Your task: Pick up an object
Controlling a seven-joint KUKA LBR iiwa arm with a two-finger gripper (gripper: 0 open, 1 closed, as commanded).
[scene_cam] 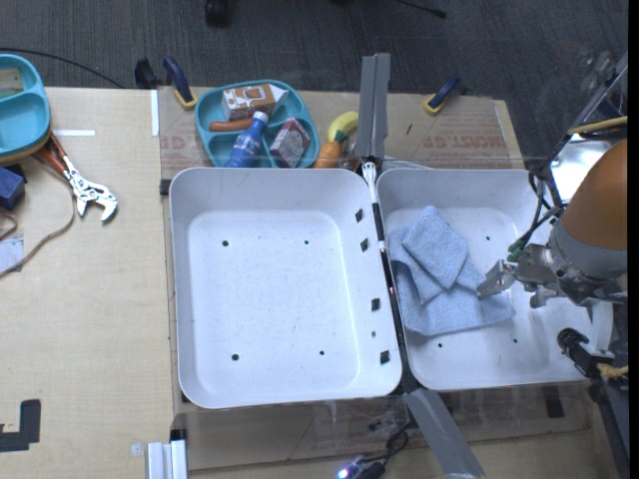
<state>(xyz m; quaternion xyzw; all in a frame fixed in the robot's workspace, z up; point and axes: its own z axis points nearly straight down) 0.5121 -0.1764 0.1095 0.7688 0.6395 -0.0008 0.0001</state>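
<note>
A pile of blue-grey cloths (436,270) lies in the left half of the right bin (469,177), against the wall it shares with the left bin (181,267). One folded cloth rests on top, tilted, and a flatter one spreads beneath it towards the bin's front. My gripper (496,281) reaches in from the right and sits low at the right edge of the lower cloth, touching or just above it. The orange band and grey wrist (589,230) stand over the bin's right side. Nothing is visibly lifted.
Behind the bins stands a teal tray (255,123) with small packages and a bottle, with a banana (342,128) beside it. A wrench (90,196) and another teal tray (20,103) lie on the bench at far left. Cables hang at right.
</note>
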